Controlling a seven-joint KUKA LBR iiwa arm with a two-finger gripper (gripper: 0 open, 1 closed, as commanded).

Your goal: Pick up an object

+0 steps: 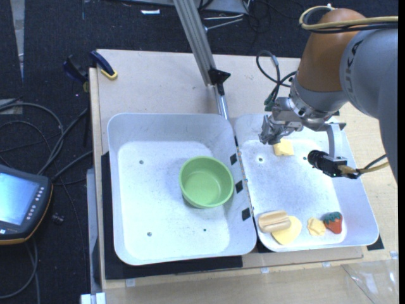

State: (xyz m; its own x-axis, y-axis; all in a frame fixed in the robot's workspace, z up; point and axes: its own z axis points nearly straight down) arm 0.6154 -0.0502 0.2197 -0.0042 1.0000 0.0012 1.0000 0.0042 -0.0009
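1. Pale yellow, a small block (pixel 284 148) lies in the right bin (pixel 354 198), near that bin's far edge and up by its left side.
2. The gripper (pixel 273 133) hangs at the far left part of the right bin, its tip just beside the yellow block and to the block's left; whether it touches the block cannot be told.
3. The fingers are dark and bunched together at this slant, so I cannot tell whether they are spread or clenched, and nothing is seen between them.
4. The grey arm (pixel 370 62), with its orange band (pixel 326 43), reaches over the far right corner of the right bin.
5. Along the near edge of the right bin lie a tan bun-shaped piece (pixel 273 220), a yellow wedge (pixel 288 232) touching it on its near side, a small yellow piece (pixel 316 227) further right, and a red strawberry-like toy (pixel 333 222) just beside that.
6. A black fitting (pixel 324 163) juts over the right bin, to the right of the yellow block.
7. The left bin (pixel 136 170) sits against the right bin's left side and holds a green bowl (pixel 205 182), upright, on the side nearer the right bin.
8. Both bins rest on the light wooden desk (pixel 158 81).
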